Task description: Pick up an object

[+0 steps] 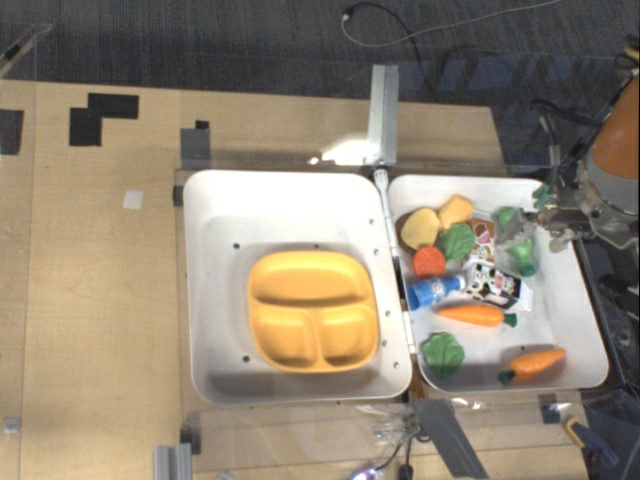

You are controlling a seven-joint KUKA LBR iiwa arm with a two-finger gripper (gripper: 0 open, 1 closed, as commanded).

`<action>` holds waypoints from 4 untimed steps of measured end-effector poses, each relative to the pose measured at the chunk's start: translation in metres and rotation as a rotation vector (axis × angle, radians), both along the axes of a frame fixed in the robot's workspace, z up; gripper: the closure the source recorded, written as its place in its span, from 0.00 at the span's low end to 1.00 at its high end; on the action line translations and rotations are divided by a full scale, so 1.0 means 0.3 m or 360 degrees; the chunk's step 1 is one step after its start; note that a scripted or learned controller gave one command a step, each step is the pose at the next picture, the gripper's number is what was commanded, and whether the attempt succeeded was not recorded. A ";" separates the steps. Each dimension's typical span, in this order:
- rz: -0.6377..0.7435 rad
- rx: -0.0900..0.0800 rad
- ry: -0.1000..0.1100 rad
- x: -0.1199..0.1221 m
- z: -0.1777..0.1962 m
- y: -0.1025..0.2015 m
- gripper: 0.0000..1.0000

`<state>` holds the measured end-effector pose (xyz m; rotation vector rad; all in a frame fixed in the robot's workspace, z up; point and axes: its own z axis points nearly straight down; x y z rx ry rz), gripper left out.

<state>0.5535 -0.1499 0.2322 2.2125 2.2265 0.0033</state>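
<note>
The claw (528,224) hovers over the right bin (590,298), just above a green toy (522,258) by the carrot (470,315), can't tell its grip state tbh.

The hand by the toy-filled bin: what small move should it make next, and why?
Probably a short move down and inward. The hand sits at the right bin's far right edge, beside a green toy, with nothing visibly between its fingers. That toy seems the closest thing to try.
</note>
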 end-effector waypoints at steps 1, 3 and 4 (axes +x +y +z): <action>0.0389 -0.0003 -0.0004 0.035 -0.432 -0.046 0.00; 0.0262 -0.0005 -0.0008 0.194 -0.006 -0.135 1.00; 0.0287 -0.0029 -0.0064 -0.031 -0.353 -0.165 1.00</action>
